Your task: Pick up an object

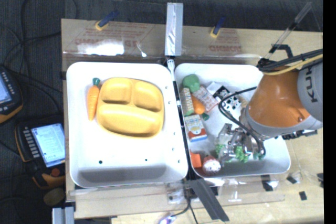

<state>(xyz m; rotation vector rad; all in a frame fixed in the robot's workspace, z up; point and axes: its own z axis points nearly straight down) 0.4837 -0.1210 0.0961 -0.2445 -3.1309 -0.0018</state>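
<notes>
Left bin: glossy yellow sectioned tray, plastic carrot touching its left edge. Right bin: jumble of small packets, a green round item, a carton, a red-white ball near the front edge. Gripper sits low over green clutter at the bin's front-right; can't tell how the fingers stand or whether they hold anything.

Two white bins, one yellow tray (one carrot beside)

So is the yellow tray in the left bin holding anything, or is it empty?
Empty. The yellow tray shows bare compartments; the toy carrot lies beside its left edge on the bin floor, not in it.
</notes>
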